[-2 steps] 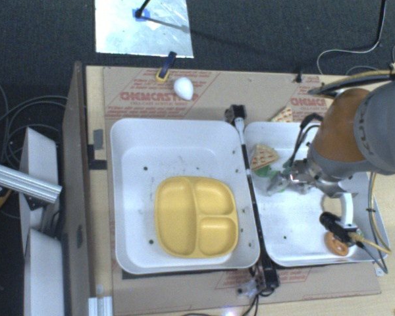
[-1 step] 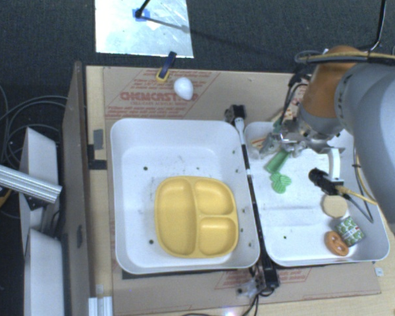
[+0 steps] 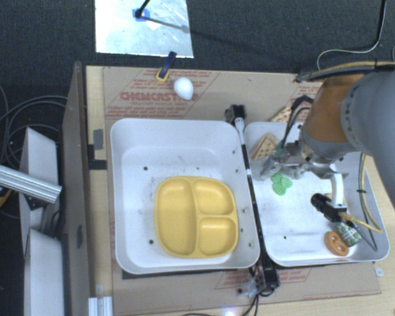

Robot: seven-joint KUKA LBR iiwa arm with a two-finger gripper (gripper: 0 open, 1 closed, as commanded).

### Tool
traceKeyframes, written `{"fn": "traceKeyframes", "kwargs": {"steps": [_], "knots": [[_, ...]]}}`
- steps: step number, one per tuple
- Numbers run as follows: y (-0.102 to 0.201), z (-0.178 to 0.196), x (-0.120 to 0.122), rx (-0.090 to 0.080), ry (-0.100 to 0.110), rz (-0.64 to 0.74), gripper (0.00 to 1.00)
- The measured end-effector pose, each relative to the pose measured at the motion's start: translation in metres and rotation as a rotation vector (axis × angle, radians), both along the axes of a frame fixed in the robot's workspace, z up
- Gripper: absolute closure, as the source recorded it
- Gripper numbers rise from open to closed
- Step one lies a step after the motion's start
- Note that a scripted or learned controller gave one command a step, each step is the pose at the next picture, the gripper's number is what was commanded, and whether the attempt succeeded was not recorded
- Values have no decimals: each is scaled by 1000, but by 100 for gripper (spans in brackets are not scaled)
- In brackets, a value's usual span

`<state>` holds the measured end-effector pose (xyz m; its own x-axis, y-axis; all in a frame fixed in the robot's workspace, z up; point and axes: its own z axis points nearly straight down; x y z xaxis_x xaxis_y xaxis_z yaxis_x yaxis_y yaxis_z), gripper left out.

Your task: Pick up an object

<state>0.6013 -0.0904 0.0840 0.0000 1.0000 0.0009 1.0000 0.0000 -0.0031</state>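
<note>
My gripper (image 3: 281, 168) hangs low over the upper left part of the right bin (image 3: 296, 252). A small green object (image 3: 281, 185) lies right under it, touching or nearly touching its tip. I cannot see whether the green object is gripped. A tan wedge-shaped piece (image 3: 264, 145) leans in the bin's far left corner, just up and left of the gripper. An orange ring-shaped piece (image 3: 336, 243) and a small dark-green and white item (image 3: 348, 233) lie near the bin's front right corner.
The left bin (image 3: 131, 176) holds a yellow divided plate (image 3: 196, 216). A white egg-shaped ball (image 3: 183, 87) and a small yellow-and-blue item (image 3: 165, 67) lie on the cardboard behind the bins. The arm covers the right bin's far right part.
</note>
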Motion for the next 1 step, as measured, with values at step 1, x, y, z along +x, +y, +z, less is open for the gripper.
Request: {"fn": "traceKeyframes", "kwargs": {"steps": [1], "knots": [[2,5,48,-2,-8,6,0]]}}
